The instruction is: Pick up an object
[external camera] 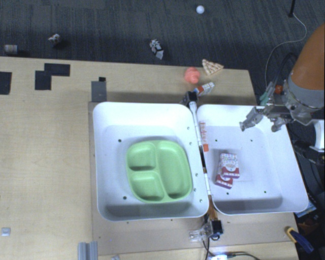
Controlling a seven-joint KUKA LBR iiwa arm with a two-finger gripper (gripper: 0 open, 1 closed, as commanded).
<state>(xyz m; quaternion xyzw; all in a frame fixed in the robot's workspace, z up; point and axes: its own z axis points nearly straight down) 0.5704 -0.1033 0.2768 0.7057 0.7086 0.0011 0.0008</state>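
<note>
- Nearest you, along the bench's front edge, sat a small clear clip [201, 234] with wires, just below the seam between the two bins.
- Left bin [109, 152] held a pale green divided tray [158, 170], three compartments, lying flat in the middle of it.
- Right bin [269, 167] held the only loose item, a small red-and-white packet [227, 169]; it lay flat on the bin floor, left of center, tilted slightly, near the seam but not touching it.
- The packet looked crumpled, red at the bottom and sides, white patch on top with print you couldn't read.
- A thin red-and-white strip [202, 135] lay along the seam, up from the packet.
- The gripper [261, 121] hung over the right bin's far right corner, up and to the right of the packet, well apart from it, nothing between the fingers.
- You saw the fingers spread apart, one pointing left, one nearer the wrist.
- Arm's orange band [310, 61] showed at the right edge above the grey wrist.
- Beyond the bins, on the bench: a pink ball [192, 75], a wedge-shaped toy [212, 67], a small tube [203, 90].
- Farthest, a white ball [200, 9] on the dark floor.
</note>
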